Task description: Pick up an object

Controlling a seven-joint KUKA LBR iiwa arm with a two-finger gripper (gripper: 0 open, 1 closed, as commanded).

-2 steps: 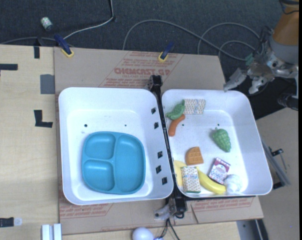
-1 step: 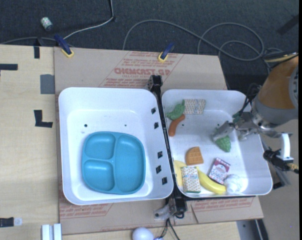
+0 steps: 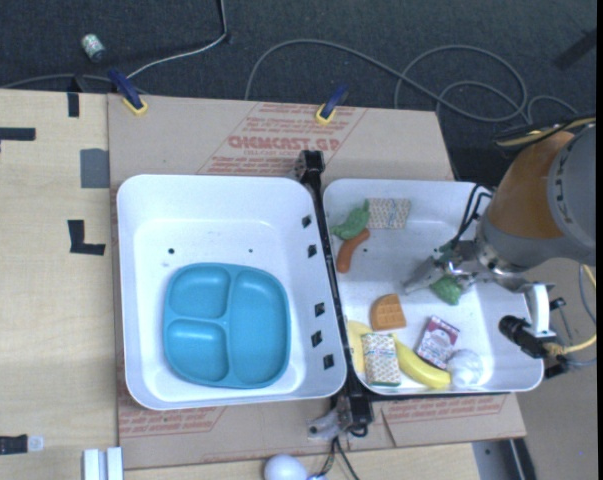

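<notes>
My gripper is low inside the right bin, near its right-hand middle. A small green object lies directly at the gripper's tip, partly covered by it; whether it is gripped cannot be told. Left of the gripper lies an orange cracker-like piece. A carrot with green leaves and a patterned packet rest at the bin's back. A banana, a snack packet, a maroon box and a white ball lie along the front.
The left bin holds a blue divided plate. A black divider runs between the bins. The arm's orange band hangs over the right bin's right wall. Cables trail over the dark floor behind the bench.
</notes>
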